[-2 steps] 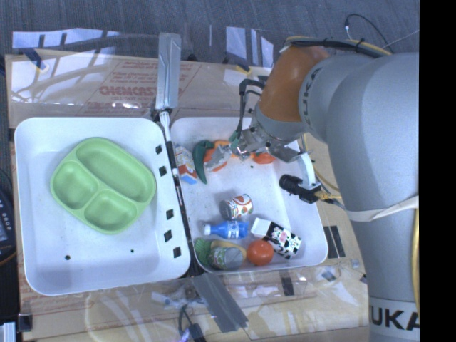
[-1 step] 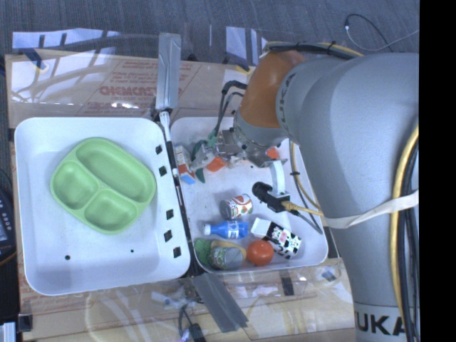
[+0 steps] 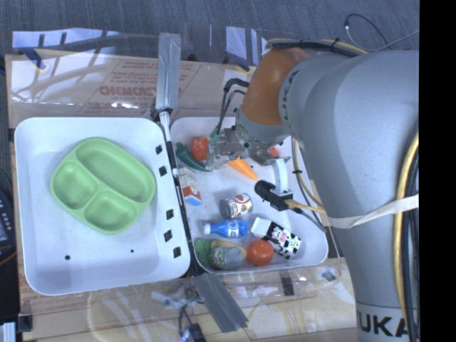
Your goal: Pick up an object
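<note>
The gripper [image 3: 226, 147] sits low over the far end of the right bin [image 3: 313, 251], among the objects there; whether its jaws are open or closed cannot be told. Just beside it lie a red tomato-like ball [image 3: 200, 147] with a green leafy piece [image 3: 191, 159] and an orange carrot [image 3: 243, 167], whose long axis runs diagonally with the tip toward the near right. Nearer the camera, a small can [image 3: 236, 206] lies tilted, and a blue-and-white bottle [image 3: 229, 229] lies on its side, long axis left to right, cap to the left. A black-and-white carton [image 3: 278, 237], a red ball [image 3: 260, 252] and a green packet [image 3: 218, 254] crowd the near edge. The left bin [image 3: 43, 262] holds a green 3-compartment plate [image 3: 103, 184]. Red print on the cardboard [image 3: 107, 87] behind is too blurred to read; "KUKA" shows on the arm base [image 3: 385, 325].
</note>
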